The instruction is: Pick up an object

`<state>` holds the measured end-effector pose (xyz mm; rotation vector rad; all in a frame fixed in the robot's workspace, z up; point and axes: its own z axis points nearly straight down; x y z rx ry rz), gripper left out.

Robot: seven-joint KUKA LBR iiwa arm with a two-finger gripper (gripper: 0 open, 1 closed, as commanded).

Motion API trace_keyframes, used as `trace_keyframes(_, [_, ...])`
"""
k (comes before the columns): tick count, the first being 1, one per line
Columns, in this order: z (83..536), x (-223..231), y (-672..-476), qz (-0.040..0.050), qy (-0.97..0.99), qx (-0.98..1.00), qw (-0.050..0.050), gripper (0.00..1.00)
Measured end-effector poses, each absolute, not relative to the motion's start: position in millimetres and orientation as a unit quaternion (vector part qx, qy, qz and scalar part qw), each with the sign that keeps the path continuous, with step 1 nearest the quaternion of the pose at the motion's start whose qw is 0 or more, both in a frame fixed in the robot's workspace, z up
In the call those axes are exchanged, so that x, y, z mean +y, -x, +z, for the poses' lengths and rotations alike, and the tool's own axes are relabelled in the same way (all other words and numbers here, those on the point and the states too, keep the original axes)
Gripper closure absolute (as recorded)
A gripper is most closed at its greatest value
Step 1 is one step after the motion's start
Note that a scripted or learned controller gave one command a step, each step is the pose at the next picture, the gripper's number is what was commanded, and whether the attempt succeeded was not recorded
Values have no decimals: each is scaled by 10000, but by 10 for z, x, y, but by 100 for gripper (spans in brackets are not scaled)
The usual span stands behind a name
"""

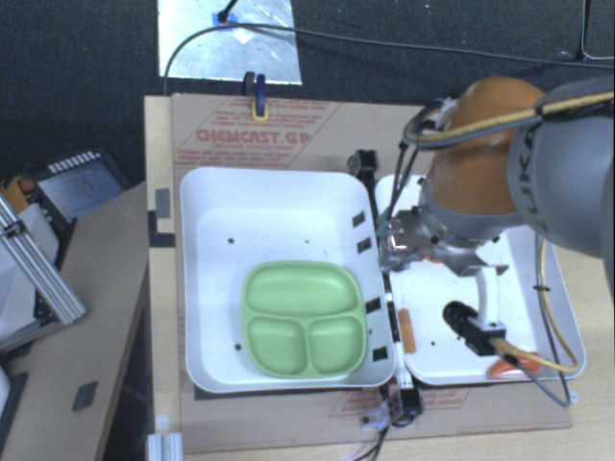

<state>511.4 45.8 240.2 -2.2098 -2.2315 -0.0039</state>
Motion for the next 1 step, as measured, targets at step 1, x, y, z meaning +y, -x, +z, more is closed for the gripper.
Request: trace_keyframes(1, [2427,1031,-5105,-15,7033,-7109,6,100])
